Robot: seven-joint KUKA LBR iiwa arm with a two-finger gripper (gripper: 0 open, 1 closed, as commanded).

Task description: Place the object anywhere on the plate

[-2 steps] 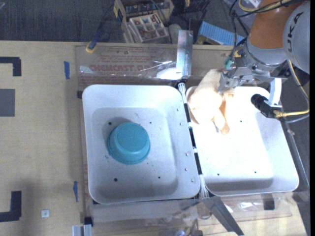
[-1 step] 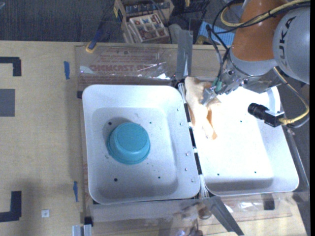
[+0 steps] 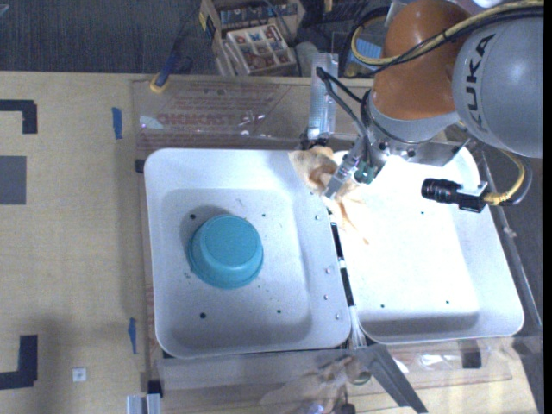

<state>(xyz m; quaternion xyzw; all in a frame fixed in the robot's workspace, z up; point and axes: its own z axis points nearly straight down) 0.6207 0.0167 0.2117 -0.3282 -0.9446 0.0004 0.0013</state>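
A light wooden bench [image 3: 69, 257] bears black corner marks [image 3: 24, 115] and strips of blue tape [image 3: 116, 122] on its left part. Beyond its far edge lies dark grey carpet [image 3: 86, 15], on which a small wooden crate [image 3: 252, 26] of printed boxes stands. A clear plastic sheet [image 3: 216, 110] lies along the bench's far side.

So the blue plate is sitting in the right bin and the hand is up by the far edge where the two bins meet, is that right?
Not quite. The camera view shows the blue plate in the left bin, not the right bin. The rest stands: the hand is up by the far edge where the two bins meet, beside a pale orange object.
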